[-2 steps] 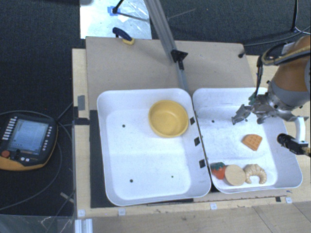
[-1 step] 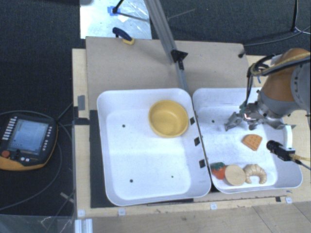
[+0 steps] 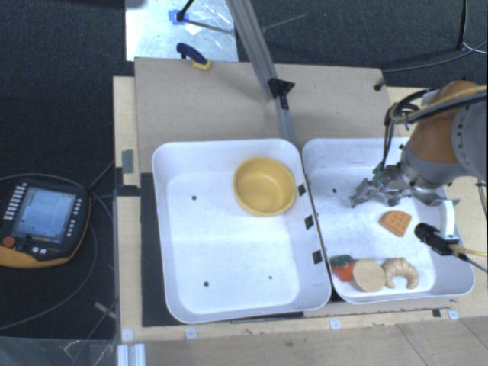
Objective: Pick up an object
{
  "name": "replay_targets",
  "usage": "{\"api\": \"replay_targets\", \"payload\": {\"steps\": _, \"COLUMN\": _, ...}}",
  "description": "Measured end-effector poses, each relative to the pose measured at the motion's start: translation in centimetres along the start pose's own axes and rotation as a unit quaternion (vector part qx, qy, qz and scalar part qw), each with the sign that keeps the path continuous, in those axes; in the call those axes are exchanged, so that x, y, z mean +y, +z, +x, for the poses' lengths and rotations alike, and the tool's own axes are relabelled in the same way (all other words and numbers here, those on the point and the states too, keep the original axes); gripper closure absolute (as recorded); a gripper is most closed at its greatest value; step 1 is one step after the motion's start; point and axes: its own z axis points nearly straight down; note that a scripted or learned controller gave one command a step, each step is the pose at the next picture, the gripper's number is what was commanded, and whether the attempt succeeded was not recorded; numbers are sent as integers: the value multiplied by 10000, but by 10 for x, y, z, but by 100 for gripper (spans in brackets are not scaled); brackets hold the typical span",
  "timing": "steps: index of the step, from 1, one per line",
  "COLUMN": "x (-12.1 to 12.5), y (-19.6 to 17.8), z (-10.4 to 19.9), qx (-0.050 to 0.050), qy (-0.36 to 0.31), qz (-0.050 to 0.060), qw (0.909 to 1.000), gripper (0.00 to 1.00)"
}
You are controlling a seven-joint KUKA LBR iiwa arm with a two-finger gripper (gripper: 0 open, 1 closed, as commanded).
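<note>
My gripper (image 3: pixel 371 192) hangs low over the middle of the right bin (image 3: pixel 343 152), with the grey arm and its orange band (image 3: pixel 450 97) reaching in from the right. Just below and to the right of it lies an orange waffle piece (image 3: pixel 396 223), a short gap away. Along the bin's front edge sit a red and green toy fruit (image 3: pixel 341 267), a round beige disc (image 3: pixel 368 275) and a croissant (image 3: pixel 402 272). A yellow bowl (image 3: pixel 264 186) stands upright at the back of the left bin (image 3: pixel 229 280). I see nothing held in the gripper.
A black fitting on a cable (image 3: pixel 433 239) hangs over the right bin's right side. A slanted metal pole (image 3: pixel 259 48) crosses the bench behind the bins. A teach pendant (image 3: pixel 38 218) lies on the floor at far left, and a blue and yellow clamp (image 3: pixel 193 55) sits at the bench's back edge.
</note>
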Motion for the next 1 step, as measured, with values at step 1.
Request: {"api": "replay_targets", "payload": {"steps": 1, "x": 1, "y": -11, "z": 0, "qx": -2, "qy": 0, "qz": -12, "qw": 10000, "gripper": 100}}
